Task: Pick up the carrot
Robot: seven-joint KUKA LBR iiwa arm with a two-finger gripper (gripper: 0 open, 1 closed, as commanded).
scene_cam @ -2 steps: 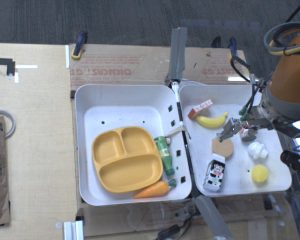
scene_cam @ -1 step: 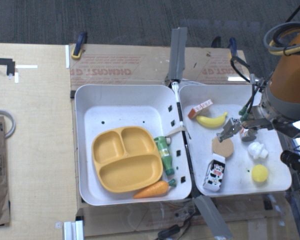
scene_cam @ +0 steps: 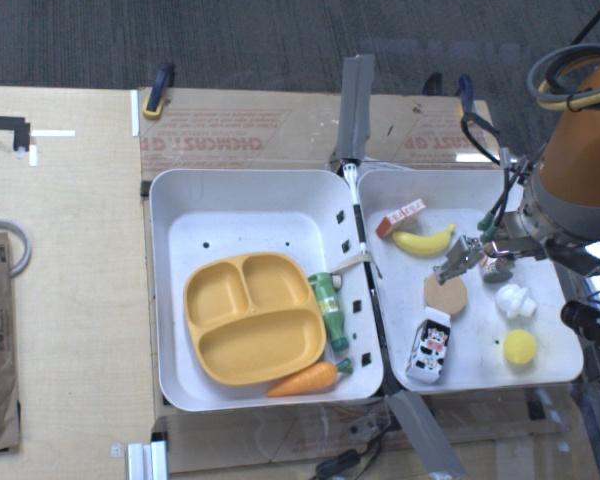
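The orange carrot [scene_cam: 305,379] lies along the front wall of the left bin [scene_cam: 170,268], its green top pointing right, just below the yellow plate. My gripper [scene_cam: 460,260] hangs over the right bin [scene_cam: 560,368], far to the right of the carrot. It sits between the banana [scene_cam: 423,240] and a round tan disc [scene_cam: 446,295]. Nothing shows between its fingers.
A yellow divided plate [scene_cam: 256,316] fills most of the left bin, with a green bottle [scene_cam: 330,308] at its right edge. The right bin holds a banana, a tan disc, a small cow-print carton [scene_cam: 430,349], a white object [scene_cam: 515,301], a yellow ball [scene_cam: 520,346] and a red-labelled item [scene_cam: 398,216].
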